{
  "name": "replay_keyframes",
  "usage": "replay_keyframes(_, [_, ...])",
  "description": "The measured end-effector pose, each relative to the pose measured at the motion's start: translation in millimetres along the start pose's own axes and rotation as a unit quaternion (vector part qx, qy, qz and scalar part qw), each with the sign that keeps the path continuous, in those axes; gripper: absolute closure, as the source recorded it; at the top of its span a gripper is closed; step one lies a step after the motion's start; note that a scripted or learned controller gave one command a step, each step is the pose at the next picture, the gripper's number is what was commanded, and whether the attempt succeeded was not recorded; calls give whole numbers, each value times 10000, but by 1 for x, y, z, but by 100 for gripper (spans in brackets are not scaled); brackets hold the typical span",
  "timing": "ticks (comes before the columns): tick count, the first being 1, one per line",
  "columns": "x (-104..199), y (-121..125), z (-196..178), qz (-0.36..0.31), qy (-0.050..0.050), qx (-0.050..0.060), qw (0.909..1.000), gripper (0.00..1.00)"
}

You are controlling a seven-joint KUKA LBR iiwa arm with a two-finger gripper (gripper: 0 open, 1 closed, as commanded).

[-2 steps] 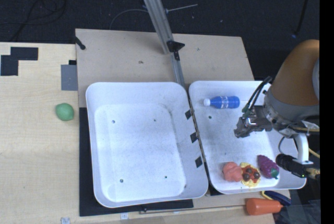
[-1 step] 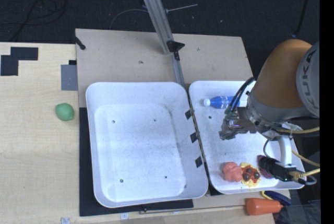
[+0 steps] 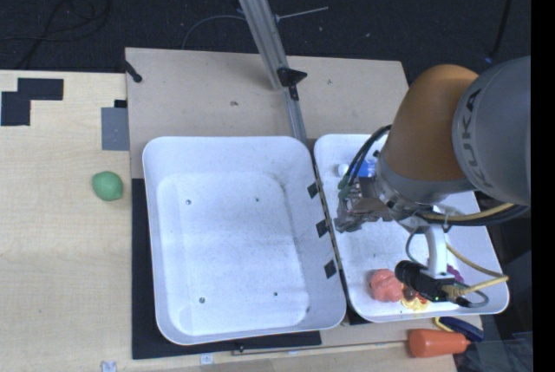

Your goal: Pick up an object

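On tan bench (image 3: 217,93), noting two white bins side by side: left bin (image 3: 156,162) and right bin (image 3: 328,149). Seeing grey arm (image 3: 486,127) with orange band reaching in from right, hanging over right bin. Spotting gripper (image 3: 349,218) down over right bin, just beside its left wall, roughly midway along. Unable to tell gripper state, apart or together: tip too dark and crowded under wrist. Finding pink lump (image 3: 382,284) lying on right bin floor near front edge, sitting forward and right of gripper, near but apart from it. Catching small yellow bits (image 3: 414,303) just right of pink lump. Noting green ball (image 3: 107,186) lying on pale wood left of bins, well apart from gripper. Noting orange thing (image 3: 438,342) lying outside, just in front of right bin. Seeing metal rail (image 3: 260,19) slanting across back of bench.
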State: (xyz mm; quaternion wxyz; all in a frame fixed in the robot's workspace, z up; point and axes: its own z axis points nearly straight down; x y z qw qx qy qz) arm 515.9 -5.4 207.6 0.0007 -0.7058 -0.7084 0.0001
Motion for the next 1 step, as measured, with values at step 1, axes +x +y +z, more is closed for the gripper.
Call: replay_keyframes(1, [52, -3, 2, 0, -1, -2, 10000, 100])
